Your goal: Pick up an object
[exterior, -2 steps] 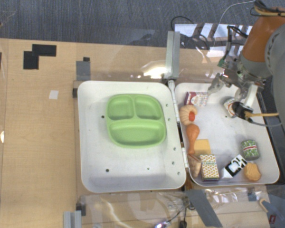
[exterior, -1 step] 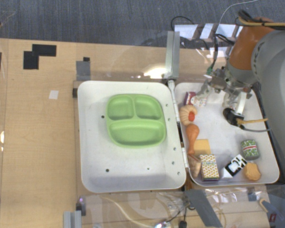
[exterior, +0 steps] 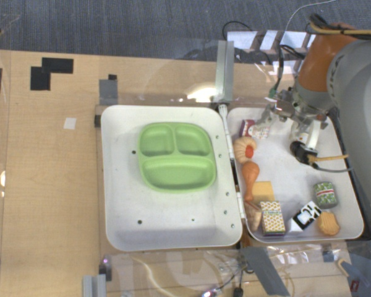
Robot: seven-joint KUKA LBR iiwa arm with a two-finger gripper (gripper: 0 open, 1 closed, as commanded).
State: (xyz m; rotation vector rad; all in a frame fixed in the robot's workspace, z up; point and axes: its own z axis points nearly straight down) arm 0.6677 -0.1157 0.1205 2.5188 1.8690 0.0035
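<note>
Right bin, gripper above red carton

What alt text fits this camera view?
A grey arm with an orange band reaches from the right, its gripper low over the right bin of small food items; the left bin holds a green divided plate.

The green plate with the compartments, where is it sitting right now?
In the camera view the green plate lies in the middle of the left white bin, just across the divider from the right bin that holds the small food items.
</note>
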